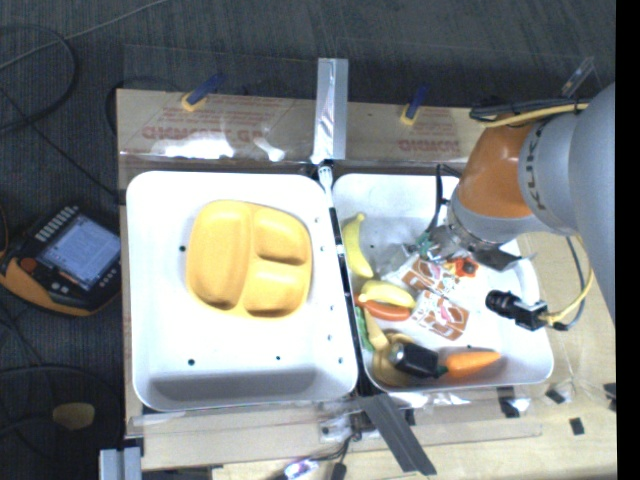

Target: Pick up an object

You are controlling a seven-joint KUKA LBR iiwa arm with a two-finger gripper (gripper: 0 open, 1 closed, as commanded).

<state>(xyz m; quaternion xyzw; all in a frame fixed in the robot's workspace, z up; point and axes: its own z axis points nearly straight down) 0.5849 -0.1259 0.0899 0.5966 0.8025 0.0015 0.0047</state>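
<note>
Camera view shows the grey arm's gripper [447,251] low in the right white bin [540,368], at one o'clock of the red-and-white printed packet [436,300]; its state I cannot tell. A yellow divided plastic tray [248,258] lies in the left white bin [160,368].

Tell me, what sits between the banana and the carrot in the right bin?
In the camera view, a hot dog and a black object lie between the banana and the carrot.
</note>
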